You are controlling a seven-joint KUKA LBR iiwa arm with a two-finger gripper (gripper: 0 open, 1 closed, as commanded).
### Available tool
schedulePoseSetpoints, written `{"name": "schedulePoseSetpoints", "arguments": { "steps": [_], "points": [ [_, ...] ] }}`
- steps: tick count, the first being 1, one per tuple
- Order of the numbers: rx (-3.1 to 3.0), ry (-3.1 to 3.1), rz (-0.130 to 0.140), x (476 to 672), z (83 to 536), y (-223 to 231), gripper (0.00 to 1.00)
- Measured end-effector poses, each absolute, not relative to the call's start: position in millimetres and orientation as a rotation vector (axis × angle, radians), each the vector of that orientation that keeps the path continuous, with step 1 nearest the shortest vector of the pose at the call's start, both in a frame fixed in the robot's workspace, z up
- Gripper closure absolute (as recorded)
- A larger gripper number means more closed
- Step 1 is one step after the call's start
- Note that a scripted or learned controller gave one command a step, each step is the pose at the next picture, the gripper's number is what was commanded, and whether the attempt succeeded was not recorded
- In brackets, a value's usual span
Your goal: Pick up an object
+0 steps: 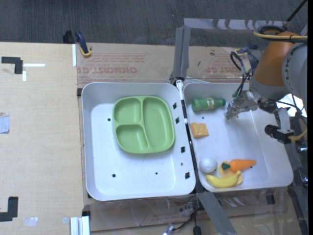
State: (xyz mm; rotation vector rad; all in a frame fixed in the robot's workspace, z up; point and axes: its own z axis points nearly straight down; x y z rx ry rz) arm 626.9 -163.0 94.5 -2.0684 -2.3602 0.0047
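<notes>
From the overhead camera view, my arm [274, 62] reaches in from the right over the right bin [254, 146], where every loose thing lies: the green bottle [208, 103] on its side near the far wall, the cracker [199, 129] just below it, and the white ball [208, 165], banana [224, 180] and carrot [240, 164] huddled in the near corner, touching one another. I judge that clump a poor target, since closing on one would nudge the others. The bottle lies apart from them, with bare floor around it, which is likely why I am at this end.

The left bin [98, 146] carries the green tray [143, 124], flat and three-parted, well apart from me.

My gripper [234, 109] hangs low over the right bin's far end, just right of the bottle's cap, not touching it as far as I can see. The fingers look slightly spread, tips pointing down-left, with nothing between them. Whether the tips touch the floor I cannot tell.
</notes>
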Motion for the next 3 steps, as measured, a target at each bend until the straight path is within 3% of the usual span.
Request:
{"name": "schedulePoseSetpoints", "arguments": {
  "steps": [1, 2, 3],
  "points": [
    [-1.834, -2.549, 0.004, 594.8, 207.5, -138.5, 1.00],
    [-1.333, -2.845, 0.002, 639.6, 198.8, -193.6, 1.00],
    [-0.519, -3.098, -0.002, 621.6, 190.3, -222.3, 1.00]
  ]
}}
